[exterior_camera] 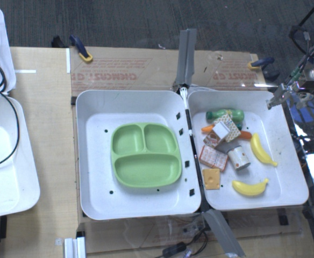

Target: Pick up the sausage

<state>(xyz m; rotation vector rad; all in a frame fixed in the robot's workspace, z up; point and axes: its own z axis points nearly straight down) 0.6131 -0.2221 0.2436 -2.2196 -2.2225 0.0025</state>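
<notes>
The green plate lies well left of the can, out of the way. Just above the can I take a reddish end for the sausage; it lies partly under a patterned box, so a grasp may catch the box instead, or slip off. A banana just right of the can leaves little room; further right the right bin has bare floor. The gripper hovers up and right of the can, near the rim; whether it is wide or narrow I cannot tell.
</notes>
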